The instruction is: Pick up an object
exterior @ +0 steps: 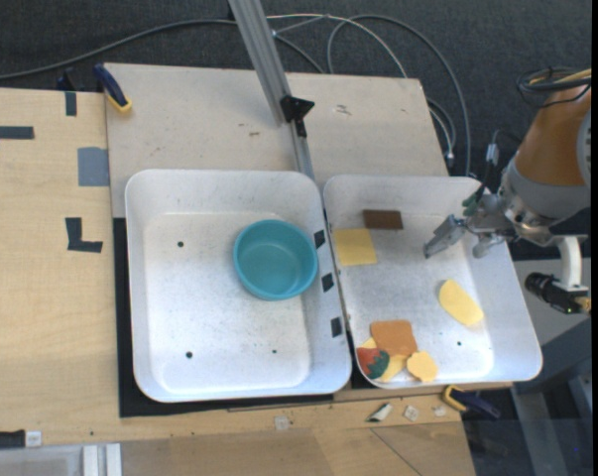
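Yellow oval object (pixel 461 302) lies unmarked — gripper (pixel 464 239) open above it.

Glossy plastic teal bowl (pixel 275 258), speckled matt white bins (pixel 155 365), bare wood bench (pixel 31 296), metal pole (pixel 264 48).

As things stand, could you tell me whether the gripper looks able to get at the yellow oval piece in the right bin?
Probably yes. The gripper hangs open over the right bin, and the yellow oval piece lies just below it in the view, apart from the other items, nothing between.
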`<state>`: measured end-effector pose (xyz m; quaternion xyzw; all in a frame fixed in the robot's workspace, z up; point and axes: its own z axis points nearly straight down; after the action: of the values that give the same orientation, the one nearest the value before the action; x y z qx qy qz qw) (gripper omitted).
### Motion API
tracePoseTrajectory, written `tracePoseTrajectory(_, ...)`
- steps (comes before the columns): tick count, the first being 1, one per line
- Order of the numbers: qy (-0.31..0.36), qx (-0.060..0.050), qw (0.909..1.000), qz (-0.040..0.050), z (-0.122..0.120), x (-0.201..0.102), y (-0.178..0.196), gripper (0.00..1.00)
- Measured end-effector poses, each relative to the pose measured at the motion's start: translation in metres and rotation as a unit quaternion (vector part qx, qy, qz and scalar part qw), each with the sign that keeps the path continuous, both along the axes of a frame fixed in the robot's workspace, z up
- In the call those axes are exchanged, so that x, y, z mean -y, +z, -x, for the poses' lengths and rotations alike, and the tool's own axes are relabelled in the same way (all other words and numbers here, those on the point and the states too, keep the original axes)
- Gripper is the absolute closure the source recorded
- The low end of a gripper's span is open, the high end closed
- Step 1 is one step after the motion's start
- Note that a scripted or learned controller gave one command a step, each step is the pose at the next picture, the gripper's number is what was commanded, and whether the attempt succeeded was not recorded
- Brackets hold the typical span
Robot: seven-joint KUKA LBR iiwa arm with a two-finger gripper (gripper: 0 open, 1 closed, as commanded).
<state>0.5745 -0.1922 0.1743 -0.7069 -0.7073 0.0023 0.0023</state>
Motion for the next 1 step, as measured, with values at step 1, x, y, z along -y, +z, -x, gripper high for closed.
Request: tracePoseTrajectory(1,0.0,0.0,1.0,-0.0003,0.0043,0.0092,-0.0553,0.0)
